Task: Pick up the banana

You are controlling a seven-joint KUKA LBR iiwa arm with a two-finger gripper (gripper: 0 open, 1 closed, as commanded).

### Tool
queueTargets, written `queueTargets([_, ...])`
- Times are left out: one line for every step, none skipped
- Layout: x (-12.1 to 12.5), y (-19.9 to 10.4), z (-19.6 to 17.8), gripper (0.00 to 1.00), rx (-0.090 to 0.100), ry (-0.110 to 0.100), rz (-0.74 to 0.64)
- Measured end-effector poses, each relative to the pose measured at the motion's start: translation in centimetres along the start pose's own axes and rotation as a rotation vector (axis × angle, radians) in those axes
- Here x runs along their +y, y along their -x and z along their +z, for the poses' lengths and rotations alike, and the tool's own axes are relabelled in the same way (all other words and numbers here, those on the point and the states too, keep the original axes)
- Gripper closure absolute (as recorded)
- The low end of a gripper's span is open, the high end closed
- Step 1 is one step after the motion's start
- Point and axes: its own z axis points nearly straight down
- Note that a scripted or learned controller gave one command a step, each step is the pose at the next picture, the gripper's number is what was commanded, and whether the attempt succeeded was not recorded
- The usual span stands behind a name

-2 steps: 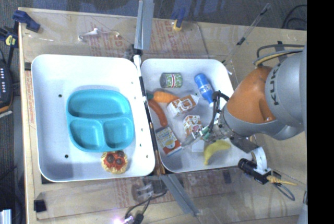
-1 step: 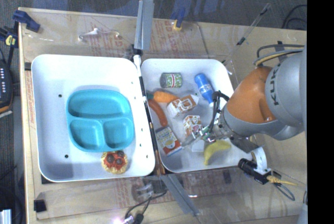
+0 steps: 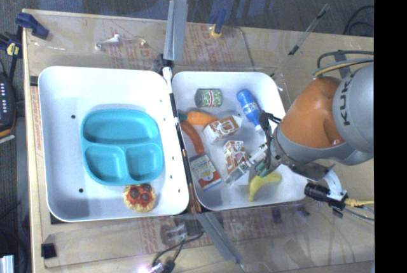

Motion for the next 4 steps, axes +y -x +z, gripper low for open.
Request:
queueTargets([-0.1, 0.0, 1.8, 0.00, 0.004, -0.002, 0.041])
queueTargets([0.0, 0.0, 0.9, 1.00, 0.005, -0.002, 0.037])
queueTargets([0.0, 0.0, 0.9, 0.00, 0.005, -0.002, 0.037])
queueTargets([0.0, 0.0, -0.1, 1.00, 0.006, -0.003, 0.032])
